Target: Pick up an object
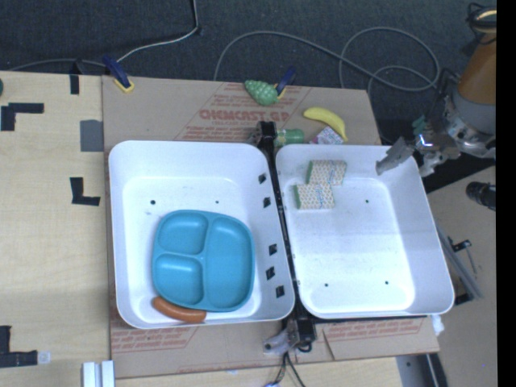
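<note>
My gripper (401,155) hangs over the far right rim of the right bin (419,240), reaching in from the right with nothing seen between its fingers. A patterned sponge-like block (319,185) lies in the right bin's far left corner, well left of the gripper. In the left bin (133,216) rests a blue divided plate (203,259), and an orange sausage (179,310) lies at the plate's near edge.
Behind the bins on the cardboard sit a yellow banana (326,120), a green toy (260,91) and a small pinkish item (327,137). Cables loop across the dark floor at the back. A black clamp strip (274,208) runs between the bins.
</note>
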Robot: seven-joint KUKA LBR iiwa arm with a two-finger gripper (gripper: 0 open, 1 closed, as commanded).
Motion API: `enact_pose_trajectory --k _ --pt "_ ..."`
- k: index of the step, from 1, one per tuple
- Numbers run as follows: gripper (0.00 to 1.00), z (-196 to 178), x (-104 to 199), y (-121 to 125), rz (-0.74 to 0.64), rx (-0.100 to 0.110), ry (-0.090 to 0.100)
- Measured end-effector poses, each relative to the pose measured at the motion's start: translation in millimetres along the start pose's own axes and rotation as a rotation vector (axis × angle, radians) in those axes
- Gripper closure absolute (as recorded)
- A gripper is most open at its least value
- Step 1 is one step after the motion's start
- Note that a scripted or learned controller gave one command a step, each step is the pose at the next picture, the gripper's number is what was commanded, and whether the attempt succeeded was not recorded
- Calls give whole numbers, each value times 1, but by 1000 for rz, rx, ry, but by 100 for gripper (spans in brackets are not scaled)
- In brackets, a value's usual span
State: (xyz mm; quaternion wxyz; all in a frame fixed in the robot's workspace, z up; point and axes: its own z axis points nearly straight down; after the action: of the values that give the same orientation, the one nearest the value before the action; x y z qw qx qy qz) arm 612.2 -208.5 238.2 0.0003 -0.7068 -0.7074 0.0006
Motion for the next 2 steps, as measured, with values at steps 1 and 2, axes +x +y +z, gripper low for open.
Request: enact_pose_trajectory --k 1,2 --pt "0 54 -15 -35 1 1 0" --pt "0 152 19 -38 0 -3 0"
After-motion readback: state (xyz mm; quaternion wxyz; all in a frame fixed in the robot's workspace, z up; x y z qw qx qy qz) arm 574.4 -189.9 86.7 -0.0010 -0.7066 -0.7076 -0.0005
